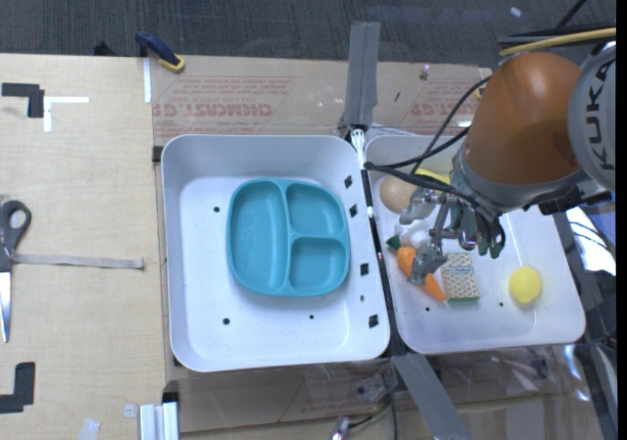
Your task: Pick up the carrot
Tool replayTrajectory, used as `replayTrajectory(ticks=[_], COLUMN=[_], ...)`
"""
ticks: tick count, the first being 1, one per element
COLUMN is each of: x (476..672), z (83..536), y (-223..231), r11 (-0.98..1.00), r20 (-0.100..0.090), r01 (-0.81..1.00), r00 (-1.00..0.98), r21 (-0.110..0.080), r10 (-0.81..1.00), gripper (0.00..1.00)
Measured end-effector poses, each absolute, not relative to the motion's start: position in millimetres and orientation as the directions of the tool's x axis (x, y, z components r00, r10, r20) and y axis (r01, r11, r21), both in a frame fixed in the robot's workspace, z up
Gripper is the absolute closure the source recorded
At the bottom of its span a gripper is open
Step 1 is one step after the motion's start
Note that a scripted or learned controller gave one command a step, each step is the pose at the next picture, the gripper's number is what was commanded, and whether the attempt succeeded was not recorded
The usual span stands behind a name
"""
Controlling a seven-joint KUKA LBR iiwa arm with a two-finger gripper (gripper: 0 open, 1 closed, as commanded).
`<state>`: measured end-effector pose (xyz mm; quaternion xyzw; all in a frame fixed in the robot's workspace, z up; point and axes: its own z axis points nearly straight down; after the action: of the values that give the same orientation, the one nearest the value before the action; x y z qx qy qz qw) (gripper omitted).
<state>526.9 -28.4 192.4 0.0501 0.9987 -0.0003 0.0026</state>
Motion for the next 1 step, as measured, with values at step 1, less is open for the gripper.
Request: replayTrajectory(ticks=[1], x=[513.0], z=[132.6], y=[-94.5], r11=[1.000], r20=[-0.003], r01=[-0.007], r00=[-1.000], r21=[0.000], r10=[-0.007], gripper=[0.00])
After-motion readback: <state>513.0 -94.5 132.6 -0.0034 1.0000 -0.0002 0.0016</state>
